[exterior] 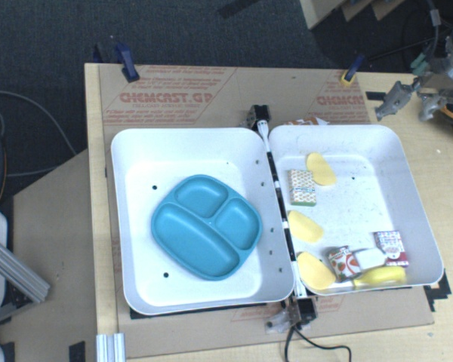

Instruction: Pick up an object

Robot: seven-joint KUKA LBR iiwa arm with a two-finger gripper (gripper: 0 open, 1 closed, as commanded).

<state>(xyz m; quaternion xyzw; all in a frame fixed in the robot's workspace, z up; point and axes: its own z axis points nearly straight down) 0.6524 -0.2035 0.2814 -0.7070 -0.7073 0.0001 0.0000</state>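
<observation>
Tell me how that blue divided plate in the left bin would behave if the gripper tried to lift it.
The blue divided plate looks like rigid moulded plastic, so it probably stays stiff and light for its width. It lies flat on the left bin floor with a low rounded rim, so fingers may slip off. Gripped at one edge, it would likely tilt.

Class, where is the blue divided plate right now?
The blue divided plate lies in the left bin of the camera view, near its middle, apart from the snack packets in the right bin.

Divided plate point(204, 225) in the left bin point(128, 164); small packets point(303, 187) (several scattered) in the right bin point(408, 179).
</observation>
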